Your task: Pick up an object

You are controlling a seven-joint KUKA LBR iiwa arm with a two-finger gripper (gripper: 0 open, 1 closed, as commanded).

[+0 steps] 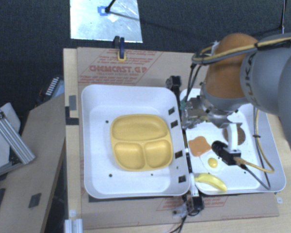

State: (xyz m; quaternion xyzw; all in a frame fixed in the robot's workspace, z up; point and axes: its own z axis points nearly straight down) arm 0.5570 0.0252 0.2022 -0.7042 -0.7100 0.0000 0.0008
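My gripper hangs low over the middle of the right bin, below the grey wrist. A brown round object lies right beside it, partly hidden by it; whether it touches is unclear. An orange flat piece lies just to the left. A fried-egg piece sits in front of that, and a yellow banana lies near the bin's front left corner.
The left bin holds a yellow divided plate in its middle. The wall between the two bins carries black clips. The arm's bulk covers the back of the right bin.
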